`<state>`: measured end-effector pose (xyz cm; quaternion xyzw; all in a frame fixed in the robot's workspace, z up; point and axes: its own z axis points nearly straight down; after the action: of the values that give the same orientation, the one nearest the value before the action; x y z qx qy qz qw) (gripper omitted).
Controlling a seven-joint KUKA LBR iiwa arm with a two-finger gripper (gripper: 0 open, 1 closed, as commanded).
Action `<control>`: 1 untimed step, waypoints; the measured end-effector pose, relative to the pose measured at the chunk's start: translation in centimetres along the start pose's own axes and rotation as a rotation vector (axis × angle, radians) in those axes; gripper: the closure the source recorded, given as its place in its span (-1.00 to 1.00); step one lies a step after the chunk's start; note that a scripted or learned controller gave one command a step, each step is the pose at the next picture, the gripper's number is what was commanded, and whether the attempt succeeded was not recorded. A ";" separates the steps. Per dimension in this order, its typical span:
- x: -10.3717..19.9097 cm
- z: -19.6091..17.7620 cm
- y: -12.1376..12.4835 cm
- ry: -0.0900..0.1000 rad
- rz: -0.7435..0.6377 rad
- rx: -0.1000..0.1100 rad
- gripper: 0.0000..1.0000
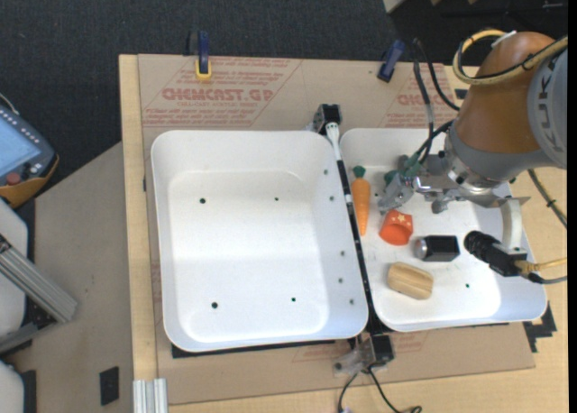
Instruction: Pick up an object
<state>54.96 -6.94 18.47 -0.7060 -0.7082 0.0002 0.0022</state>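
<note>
Red print "CHEMCAST GP" on brown protective sheet [225, 88] under the bins; repeated, partly hidden, at upper right. Grey "KU" on arm casing [552, 105].

A grey arm [487, 145] with an orange band [505, 59], looped yellow-and-black cables [469, 50], and metallic wrist hardware.

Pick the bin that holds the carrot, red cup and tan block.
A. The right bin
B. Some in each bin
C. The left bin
A: the carrot, red cup and tan block all lie in the right bin, beneath the arm.
</note>
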 end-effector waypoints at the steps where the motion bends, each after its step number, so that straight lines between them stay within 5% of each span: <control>1: -2.4 5.0 -3.7 -0.001 0.008 0.005 -1.00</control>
<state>51.28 -9.37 13.51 -0.7086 -0.7056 0.0027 0.0036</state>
